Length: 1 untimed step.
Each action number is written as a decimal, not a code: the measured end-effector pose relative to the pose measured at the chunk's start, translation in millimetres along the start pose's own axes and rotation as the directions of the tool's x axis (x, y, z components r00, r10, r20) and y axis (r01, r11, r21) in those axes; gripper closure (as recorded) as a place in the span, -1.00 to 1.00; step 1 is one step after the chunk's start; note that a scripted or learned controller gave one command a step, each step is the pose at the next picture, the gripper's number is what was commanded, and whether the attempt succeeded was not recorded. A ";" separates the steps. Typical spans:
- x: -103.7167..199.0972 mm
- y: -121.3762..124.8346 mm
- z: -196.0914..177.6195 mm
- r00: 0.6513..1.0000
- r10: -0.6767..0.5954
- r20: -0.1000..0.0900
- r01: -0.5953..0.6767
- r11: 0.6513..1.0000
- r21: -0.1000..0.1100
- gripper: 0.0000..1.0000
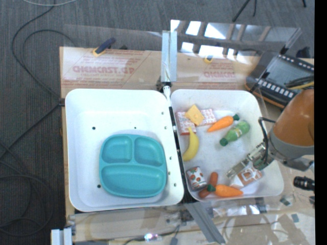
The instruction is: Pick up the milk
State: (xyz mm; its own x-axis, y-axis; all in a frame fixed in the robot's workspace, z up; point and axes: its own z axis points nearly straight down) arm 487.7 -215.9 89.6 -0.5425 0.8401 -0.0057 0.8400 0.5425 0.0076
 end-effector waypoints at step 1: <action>-1.1 2.4 -10.6 1.000 0.000 0.004 0.000 1.000 -0.005 1.00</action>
State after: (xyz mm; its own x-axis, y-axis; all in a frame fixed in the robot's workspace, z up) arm 490.1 -215.6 100.2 -0.5423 0.8401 -0.0100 0.8400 0.5424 0.0127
